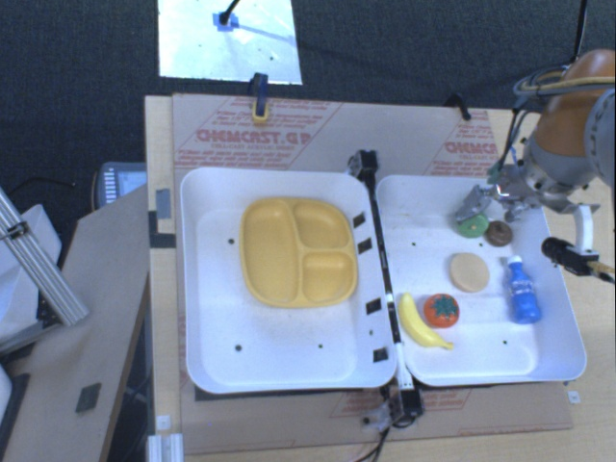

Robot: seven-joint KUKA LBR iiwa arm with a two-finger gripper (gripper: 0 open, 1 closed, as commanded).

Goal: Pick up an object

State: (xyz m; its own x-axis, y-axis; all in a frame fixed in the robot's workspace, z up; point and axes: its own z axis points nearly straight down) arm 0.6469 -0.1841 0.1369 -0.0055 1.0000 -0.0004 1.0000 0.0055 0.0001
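1. Green round object (472, 226) in right bin (558, 359), far corner, directly under gripper (478, 206), touching.
2. Fingers' state: cannot tell.
3. Brown piece (499, 233) just beside; tan disc (470, 271) nearer the camera.

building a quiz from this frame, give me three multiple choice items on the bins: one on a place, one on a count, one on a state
1. Where is the yellow divided tray?
A. left bin
B. right bin
C. off the bench

2. How many compartments does that tray have?
A. two
B. three
C. five

3. How does the blue bottle lie?
A. upright
B. on its side
C. inside the tray

Answers:
1 A, it sits in the middle of the left bin.
2 B, one long section and two smaller ones.
3 B, it lies flat in the right bin, cap toward the gripper.
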